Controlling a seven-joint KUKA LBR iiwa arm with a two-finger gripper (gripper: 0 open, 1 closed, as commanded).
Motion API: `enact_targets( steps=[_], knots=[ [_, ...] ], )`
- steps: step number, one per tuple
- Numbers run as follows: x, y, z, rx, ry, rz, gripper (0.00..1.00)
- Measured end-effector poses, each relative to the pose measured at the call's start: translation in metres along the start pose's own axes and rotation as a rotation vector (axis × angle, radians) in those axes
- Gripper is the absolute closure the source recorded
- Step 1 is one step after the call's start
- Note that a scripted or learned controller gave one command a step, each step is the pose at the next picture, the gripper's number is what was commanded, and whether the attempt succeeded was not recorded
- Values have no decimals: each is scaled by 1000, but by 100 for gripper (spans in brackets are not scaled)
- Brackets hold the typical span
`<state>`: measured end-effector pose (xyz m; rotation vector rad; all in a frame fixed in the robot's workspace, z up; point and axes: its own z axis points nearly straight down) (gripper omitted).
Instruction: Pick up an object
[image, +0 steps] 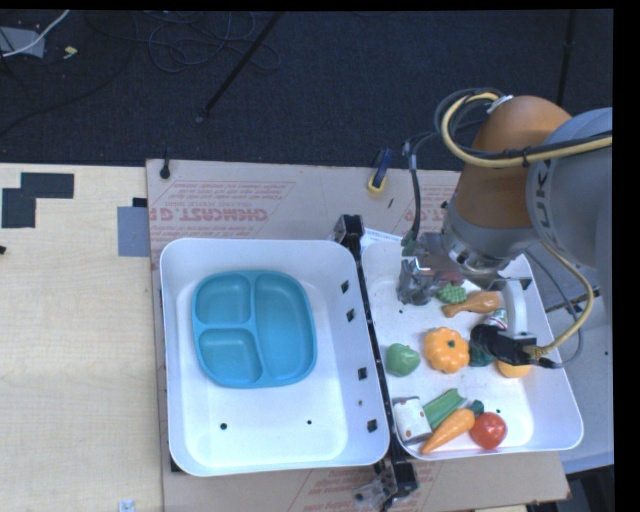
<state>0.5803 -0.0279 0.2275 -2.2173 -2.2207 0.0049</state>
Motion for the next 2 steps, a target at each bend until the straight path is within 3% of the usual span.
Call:
enact_targets(
  steps=[1, 2],
  knots=[
    [-15, -4, 8, 0, -1, 3, 100],
    [-8, -4, 10, 0, 0, 1, 100]
  ],
)
